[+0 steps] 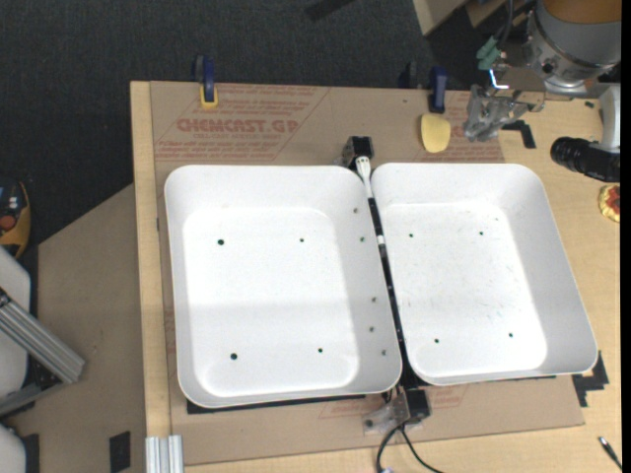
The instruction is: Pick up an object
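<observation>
Fingers' opening can't be made out; gripper (486,116) hangs over bench, small pale-yellow rounded lump (435,132) just beside it at 9 o'clock.

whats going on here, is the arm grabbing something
Not that the view shows. The arm's gripper sits past the far edge of the right bin, over the bench rather than over a bin. A small pale yellow object lies on the bench just to its left, apart from the gripper. The left bin sits beside the right one. Whether the gripper is open or shut is too small to tell.
</observation>
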Controlling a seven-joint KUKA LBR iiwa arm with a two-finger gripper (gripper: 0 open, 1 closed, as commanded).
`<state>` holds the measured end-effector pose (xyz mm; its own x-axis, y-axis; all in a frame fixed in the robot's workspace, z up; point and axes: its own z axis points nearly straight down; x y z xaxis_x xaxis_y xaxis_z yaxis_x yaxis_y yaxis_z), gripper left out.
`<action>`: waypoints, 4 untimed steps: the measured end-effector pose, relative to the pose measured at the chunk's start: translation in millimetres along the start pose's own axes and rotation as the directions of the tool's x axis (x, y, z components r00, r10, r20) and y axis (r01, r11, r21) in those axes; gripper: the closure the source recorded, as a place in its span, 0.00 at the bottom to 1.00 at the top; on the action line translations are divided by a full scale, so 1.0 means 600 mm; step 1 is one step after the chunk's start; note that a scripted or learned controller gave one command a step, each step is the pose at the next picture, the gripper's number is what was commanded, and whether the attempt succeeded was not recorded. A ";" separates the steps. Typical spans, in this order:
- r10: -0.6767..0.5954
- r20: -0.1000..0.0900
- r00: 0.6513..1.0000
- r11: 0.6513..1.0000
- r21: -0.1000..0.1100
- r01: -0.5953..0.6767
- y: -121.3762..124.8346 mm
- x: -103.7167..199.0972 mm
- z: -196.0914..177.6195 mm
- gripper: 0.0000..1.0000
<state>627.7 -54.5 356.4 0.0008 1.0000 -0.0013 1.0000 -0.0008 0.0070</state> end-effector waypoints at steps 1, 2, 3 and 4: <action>-0.005 -0.003 1.000 1.000 0.016 0.005 0.063 0.062 0.180 1.00; -0.003 -0.001 1.000 1.000 0.000 0.003 0.065 0.086 0.093 1.00; 0.011 0.005 1.000 1.000 0.003 -0.011 0.061 -0.131 0.082 1.00; 0.001 0.001 1.000 1.000 0.002 -0.001 0.029 -0.136 0.036 1.00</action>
<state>645.3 -136.4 334.8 0.0020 1.0000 -0.0020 1.0000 -0.0020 0.0053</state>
